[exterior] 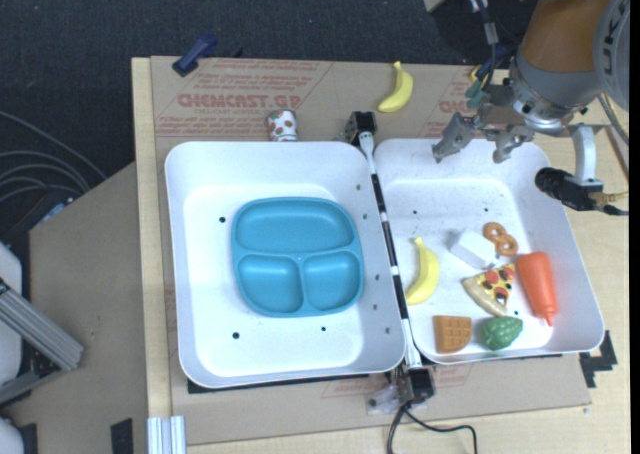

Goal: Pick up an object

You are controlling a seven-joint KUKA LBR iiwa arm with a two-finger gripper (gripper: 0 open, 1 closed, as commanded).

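Dark floor surrounds a cardboard-topped bench bearing two white bins, the arm poised over the right one.

Its gripper hangs with fingers spread and nothing between them above the right bin's back rim, well apart from the toys bunched at the front: banana, pretzel, pizza slice, carrot, waffle, broccoli. Packed so closely, a descent could straddle two pieces or nudge one against the wall. A blue tray fills the left bin.

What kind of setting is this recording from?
Likely a robotics lab bench for pick tests: two white bins on a board, toy food such as a banana and carrot, and loose cables on dark carpet.
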